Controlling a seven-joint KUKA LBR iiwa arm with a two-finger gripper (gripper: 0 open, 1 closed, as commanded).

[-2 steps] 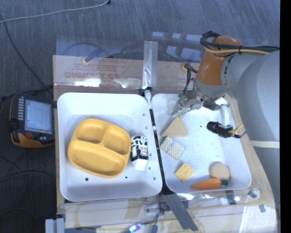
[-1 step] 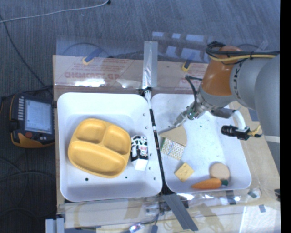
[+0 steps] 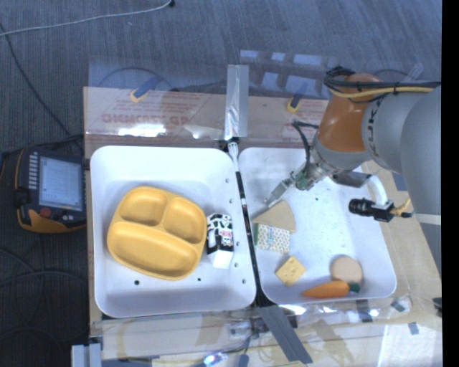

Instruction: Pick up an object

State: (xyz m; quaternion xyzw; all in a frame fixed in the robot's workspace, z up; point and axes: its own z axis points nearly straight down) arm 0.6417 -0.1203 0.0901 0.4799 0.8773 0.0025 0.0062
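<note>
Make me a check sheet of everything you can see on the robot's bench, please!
Surface: two white bins side by side, left bin and right bin, on a bench.
Job's things: right bin holds a carrot, a round tan piece, a yellow cracker, a tan wedge and a patterned packet.
Clutter: left bin holds a yellow divided tray and a small black-and-white carton beside it.
Grippers: gripper low in the right bin near the wedge; fingers too small to judge.
Cables: one thin cable on the floor at the top.
Surroundings: grey carpet, a handheld control pendant left of the bins.
</note>
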